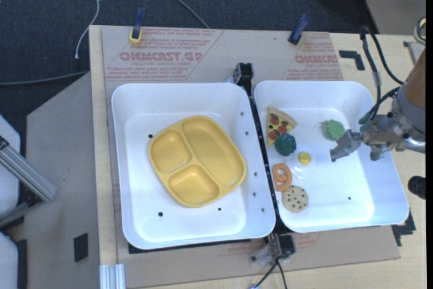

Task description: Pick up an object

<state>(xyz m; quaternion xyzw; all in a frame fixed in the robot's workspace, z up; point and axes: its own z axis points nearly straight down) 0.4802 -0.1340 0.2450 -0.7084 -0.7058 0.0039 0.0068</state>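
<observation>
White plastic bins sit side by side on a cardboard-covered bench, seen from above at a slant. The left bin [128, 166] holds a yellow divided tray [196, 159]. The right bin [379, 206] holds the small toy foods: a pizza slice [279, 124], a dark green lump [286, 143], a light green leafy piece [334, 129], a small yellow ball [304, 159], a pretzel [281, 176] and a cookie [295, 199].

The gripper [359, 147] reaches in from the right, over the right bin. Its two fingers are spread apart, with nothing between them. One dark finger tip points toward the bin's middle, the other hangs nearer the right wall.

The leafy piece lies just beside the gripper, up and to the left of the fingertips, and looks like the nearest candidate. The yellow ball lies farther left and slightly lower. A short move toward the upper left would probably bring the fingers over the leafy piece.

The cardboard reads "CHEMCAST GP" in red, printed at least twice along the far edge.
</observation>
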